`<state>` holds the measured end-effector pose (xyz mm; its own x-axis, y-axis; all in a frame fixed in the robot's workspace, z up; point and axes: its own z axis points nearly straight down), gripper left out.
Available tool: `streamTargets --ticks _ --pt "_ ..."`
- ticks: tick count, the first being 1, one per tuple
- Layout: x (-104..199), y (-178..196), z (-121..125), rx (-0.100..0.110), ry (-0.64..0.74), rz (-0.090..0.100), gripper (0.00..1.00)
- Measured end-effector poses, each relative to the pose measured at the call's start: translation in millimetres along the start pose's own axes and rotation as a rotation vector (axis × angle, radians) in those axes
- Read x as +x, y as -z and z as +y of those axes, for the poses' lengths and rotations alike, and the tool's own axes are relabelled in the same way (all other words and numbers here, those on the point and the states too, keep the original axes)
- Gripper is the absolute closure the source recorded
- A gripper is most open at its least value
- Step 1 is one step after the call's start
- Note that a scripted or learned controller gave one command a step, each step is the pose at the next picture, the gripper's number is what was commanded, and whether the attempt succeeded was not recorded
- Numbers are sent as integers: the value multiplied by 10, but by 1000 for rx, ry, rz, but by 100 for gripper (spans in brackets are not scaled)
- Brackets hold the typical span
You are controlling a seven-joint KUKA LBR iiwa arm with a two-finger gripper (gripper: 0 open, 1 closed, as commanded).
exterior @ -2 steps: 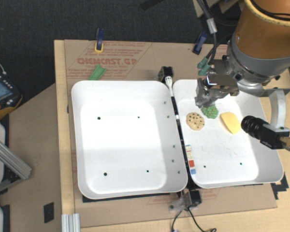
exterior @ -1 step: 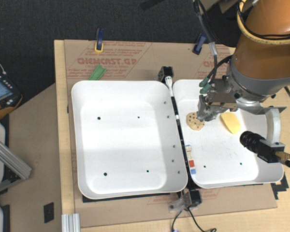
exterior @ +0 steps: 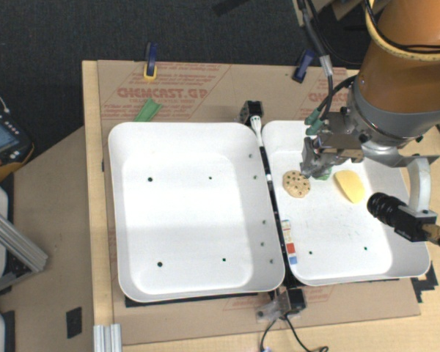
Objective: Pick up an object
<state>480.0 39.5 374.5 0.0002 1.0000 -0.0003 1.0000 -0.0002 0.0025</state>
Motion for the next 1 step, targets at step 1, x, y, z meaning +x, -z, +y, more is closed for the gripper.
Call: streamTargets --ticks 1 --pt "3 102 7 -2 0 0 100"
